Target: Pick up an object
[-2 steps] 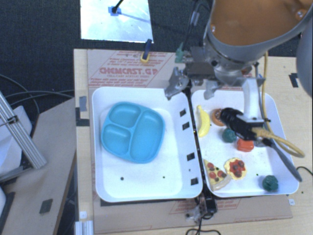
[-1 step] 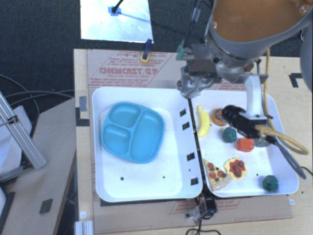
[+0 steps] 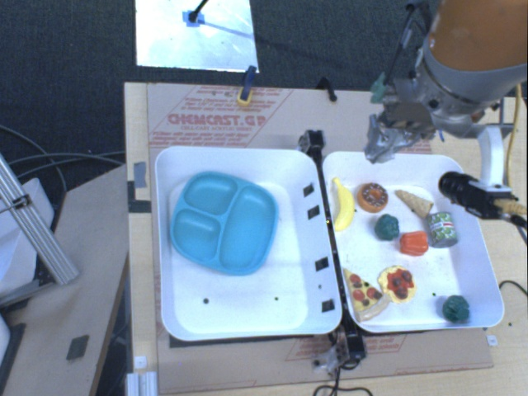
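Gripper (image 3: 381, 148): over right bin's (image 3: 474, 258) far edge — grip state unclear, nothing seen held
Donut (image 3: 372, 197): just below gripper
Plate (image 3: 223, 222): left bin (image 3: 186, 308)

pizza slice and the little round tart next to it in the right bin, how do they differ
The pizza slice is a wedge with a pale crust, lying against the bin's near left corner; the round tart is a small disc, further right. The slice has scattered red spots; the tart has one red centre. Both are yellowish toy foods lying flat.

Robotics lab: bench (image 3: 206, 110), aluminium framing (image 3: 33, 225), loose cables (image 3: 49, 163).
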{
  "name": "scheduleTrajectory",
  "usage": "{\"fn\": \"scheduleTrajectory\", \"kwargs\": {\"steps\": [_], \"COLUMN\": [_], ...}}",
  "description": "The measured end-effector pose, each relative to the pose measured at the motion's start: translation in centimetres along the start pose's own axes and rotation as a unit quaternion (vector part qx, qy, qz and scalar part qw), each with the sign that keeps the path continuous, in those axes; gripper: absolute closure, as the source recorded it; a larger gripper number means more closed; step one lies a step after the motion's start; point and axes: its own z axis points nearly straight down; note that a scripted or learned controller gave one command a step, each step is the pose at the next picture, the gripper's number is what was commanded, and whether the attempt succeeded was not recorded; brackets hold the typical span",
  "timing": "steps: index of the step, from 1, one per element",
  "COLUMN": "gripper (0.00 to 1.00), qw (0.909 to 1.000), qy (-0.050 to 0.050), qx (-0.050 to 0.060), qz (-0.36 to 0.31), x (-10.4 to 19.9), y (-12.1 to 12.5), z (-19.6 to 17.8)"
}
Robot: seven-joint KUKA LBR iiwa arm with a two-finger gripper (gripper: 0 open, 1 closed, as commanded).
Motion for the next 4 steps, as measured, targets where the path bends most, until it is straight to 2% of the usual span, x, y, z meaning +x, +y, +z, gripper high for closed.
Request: {"fn": "scheduleTrajectory", "kwargs": {"steps": [1,2,3,4], "gripper": [1.0,1.0,1.0,1.0], "qw": [1.0,1.0,1.0,1.0], "qy": [0.002,0.003,0.002,0.001], "qx": [0.0,-0.002,0.001,0.004], "qz": [-0.005,-0.009,-0.005,-0.007], "x": [0.7,6.0,5.4,8.9], "y": [1.4,1.9,1.0,5.6], "z": [4.0,4.4,8.7,22.4]}}
